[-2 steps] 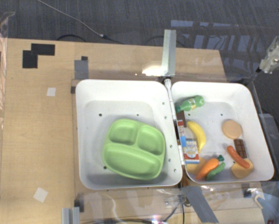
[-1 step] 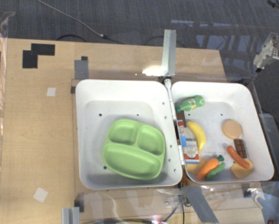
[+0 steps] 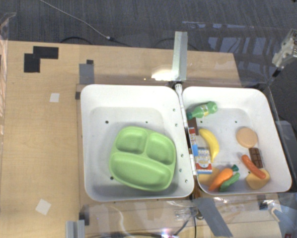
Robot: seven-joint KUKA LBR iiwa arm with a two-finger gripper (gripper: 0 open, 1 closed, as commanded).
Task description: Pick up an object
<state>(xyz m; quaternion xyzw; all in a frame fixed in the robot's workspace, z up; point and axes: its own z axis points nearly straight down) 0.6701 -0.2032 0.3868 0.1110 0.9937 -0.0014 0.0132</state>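
Left of the central divider (image 3: 184, 133): green sectioned plate (image 3: 143, 157) in left bin (image 3: 94, 133). Right of it, right bin (image 3: 267, 113): green bottle (image 3: 203, 109), carton (image 3: 202, 158), banana (image 3: 210, 143), carrot (image 3: 221, 177), tan disc (image 3: 247, 137), sausage (image 3: 254, 168). Far upper right: end effector (image 3: 286, 49), grip state indeterminable.

Two bins side by side: in the left bin (image 3: 89, 133), a divided plate (image 3: 142, 157). In the right bin (image 3: 267, 113), bottle (image 3: 202, 109) far-left, banana (image 3: 209, 143) and carton (image 3: 202, 158) nearer, carrot (image 3: 221, 177) nearest; cookie (image 3: 247, 137), chocolate (image 3: 257, 156), sausage (image 3: 253, 167) at right.
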